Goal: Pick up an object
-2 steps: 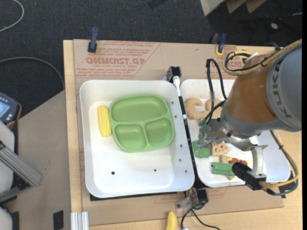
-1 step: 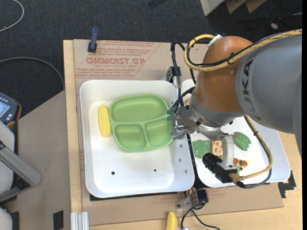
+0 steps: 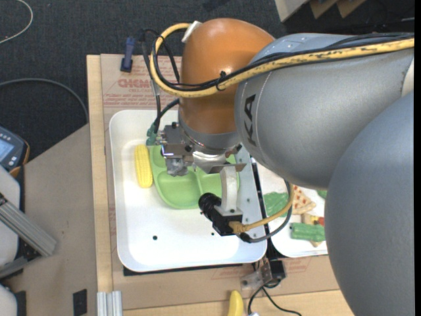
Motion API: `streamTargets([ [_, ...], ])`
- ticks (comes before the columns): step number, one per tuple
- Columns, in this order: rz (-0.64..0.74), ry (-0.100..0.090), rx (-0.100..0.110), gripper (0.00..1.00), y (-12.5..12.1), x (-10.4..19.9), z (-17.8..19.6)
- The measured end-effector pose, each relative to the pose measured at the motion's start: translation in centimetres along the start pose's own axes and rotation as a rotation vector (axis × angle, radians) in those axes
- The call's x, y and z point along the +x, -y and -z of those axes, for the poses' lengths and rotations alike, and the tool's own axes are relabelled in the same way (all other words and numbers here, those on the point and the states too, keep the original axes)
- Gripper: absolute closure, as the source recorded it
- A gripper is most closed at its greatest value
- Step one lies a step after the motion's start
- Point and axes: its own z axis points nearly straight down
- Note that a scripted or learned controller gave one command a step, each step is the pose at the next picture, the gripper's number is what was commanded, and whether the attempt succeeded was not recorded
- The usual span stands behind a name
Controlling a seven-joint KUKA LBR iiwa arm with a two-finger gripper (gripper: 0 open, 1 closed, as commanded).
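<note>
From the camera view, red lettering printed on the brown board [image 3: 135, 87] under the bins reads partly as "CHEM…", the rest being cut off by cables; smaller red lines below it are too fine to read. Black letters on the grey arm [image 3: 316, 110] near the wrist look like part of "KA".

The arm reaches in from the right and covers most of the left bin's [image 3: 131, 242] upper right. Its gripper [image 3: 176, 166] hangs low over a light green plate-like object [image 3: 174, 189], and whether it is open or closed, or has hold of anything, cannot be told.

A yellow corn cob [image 3: 143, 165] lies just beside the green object's left edge, near the bin's left wall. The bin's lower left floor is open white. In the right bin [image 3: 289, 245], a pizza slice [image 3: 304, 201] and a green item [image 3: 309, 231] lie near the arm's edge.
</note>
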Motion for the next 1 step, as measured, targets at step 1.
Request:
streamTargets([
  [1, -0.008, -0.002, -0.011, 1.0, -4.68, 0.7, 27.07],
])
